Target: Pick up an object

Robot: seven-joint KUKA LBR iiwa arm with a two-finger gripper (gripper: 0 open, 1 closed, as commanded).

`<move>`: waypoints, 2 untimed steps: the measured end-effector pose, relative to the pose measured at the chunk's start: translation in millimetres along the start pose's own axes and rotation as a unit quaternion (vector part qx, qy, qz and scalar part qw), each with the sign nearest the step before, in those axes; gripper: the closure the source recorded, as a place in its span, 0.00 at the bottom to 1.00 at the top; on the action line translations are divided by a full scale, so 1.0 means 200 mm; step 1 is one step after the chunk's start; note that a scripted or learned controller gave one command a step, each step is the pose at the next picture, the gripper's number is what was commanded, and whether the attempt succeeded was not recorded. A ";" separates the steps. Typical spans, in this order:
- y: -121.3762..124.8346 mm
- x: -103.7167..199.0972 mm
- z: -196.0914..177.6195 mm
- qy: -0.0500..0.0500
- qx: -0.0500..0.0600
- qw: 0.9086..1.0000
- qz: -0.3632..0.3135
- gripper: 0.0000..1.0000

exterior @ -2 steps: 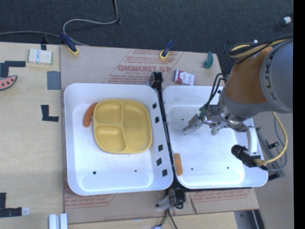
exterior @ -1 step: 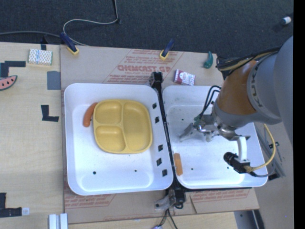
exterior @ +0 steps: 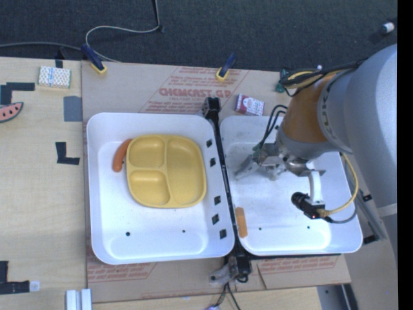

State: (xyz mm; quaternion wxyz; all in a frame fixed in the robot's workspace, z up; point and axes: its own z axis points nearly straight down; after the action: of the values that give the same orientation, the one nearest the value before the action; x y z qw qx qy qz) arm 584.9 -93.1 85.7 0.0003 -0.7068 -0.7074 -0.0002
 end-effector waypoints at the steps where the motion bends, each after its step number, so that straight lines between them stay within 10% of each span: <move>1: 0.00 0.00 -0.05 -0.001 -0.001 1.000 0.000 1.00; 2: 0.00 0.00 -0.09 -0.001 0.000 1.000 0.000 1.00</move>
State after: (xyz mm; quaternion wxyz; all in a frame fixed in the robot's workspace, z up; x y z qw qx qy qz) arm 584.9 -93.0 104.3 -0.0004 -0.7064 -0.7078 -0.0002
